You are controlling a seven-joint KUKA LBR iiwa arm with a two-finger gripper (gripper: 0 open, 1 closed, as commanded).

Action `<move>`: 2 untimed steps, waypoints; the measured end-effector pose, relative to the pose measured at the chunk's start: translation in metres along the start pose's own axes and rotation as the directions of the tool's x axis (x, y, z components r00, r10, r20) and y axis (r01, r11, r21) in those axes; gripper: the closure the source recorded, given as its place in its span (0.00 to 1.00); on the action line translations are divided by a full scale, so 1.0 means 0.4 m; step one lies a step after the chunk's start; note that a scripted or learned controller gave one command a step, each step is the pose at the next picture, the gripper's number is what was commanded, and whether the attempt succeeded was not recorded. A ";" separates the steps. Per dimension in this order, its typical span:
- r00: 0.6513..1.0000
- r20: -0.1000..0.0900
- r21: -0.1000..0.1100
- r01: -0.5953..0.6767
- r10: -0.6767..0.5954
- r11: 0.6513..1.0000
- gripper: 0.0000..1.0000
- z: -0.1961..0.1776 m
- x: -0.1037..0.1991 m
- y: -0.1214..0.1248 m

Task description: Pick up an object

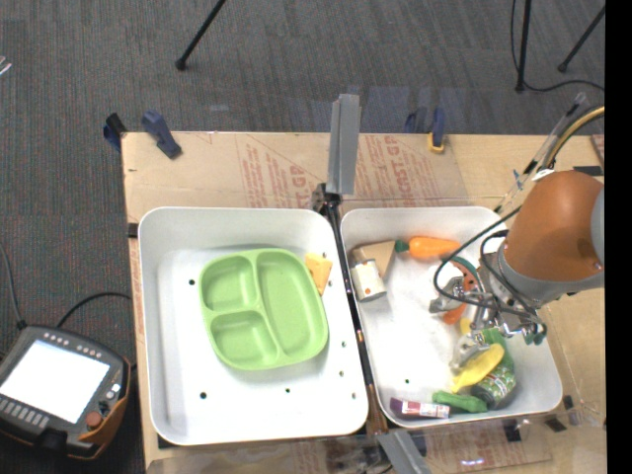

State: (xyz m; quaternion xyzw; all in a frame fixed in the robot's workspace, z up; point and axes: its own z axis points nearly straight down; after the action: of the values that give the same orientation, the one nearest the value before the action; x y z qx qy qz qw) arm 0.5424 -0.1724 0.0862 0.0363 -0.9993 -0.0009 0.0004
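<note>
The cardboard-covered surface (247, 171) carried two white bins. Nearest, in the right bin (425, 349), a yellow banana (478, 365) lay just below the gripper (486, 332); whether its jaws were spread could not be told. Beyond, an orange carrot (433, 248) lay.

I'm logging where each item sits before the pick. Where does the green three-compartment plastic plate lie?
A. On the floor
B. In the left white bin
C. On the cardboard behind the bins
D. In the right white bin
B: the green three-compartment plastic plate lies flat inside the left white bin.
</note>
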 end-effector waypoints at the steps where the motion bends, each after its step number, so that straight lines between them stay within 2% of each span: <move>1: 0.964 0.004 0.001 0.268 -0.268 0.964 0.00 -0.004 -0.160 0.019; 2: 0.991 0.003 0.002 0.134 -0.134 0.991 0.00 -0.006 -0.266 0.101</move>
State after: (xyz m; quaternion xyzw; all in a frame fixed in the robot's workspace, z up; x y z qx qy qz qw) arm 0.6455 -0.1244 0.0888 0.1035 -0.9946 -0.0003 -0.0015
